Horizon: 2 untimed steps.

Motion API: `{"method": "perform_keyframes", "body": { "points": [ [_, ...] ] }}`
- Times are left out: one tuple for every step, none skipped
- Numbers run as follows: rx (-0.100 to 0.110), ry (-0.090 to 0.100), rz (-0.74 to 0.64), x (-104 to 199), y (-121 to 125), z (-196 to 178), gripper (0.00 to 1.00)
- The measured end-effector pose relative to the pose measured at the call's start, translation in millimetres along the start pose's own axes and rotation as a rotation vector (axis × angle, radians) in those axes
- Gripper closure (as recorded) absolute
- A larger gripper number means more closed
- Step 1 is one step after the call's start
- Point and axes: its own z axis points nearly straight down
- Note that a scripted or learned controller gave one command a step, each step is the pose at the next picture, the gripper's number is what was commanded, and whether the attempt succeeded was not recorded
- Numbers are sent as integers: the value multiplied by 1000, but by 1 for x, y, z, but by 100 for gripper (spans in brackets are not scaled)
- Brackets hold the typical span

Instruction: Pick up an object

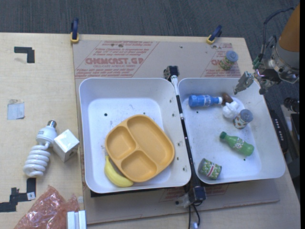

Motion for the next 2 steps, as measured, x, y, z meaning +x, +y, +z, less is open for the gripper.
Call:
{"method": "perform_keyframes", "body": {
  "points": [
    [1, 2, 0, -33, -37, 105, 0],
    [2, 9, -2, -29, -106, 133, 0]
  ]
}}
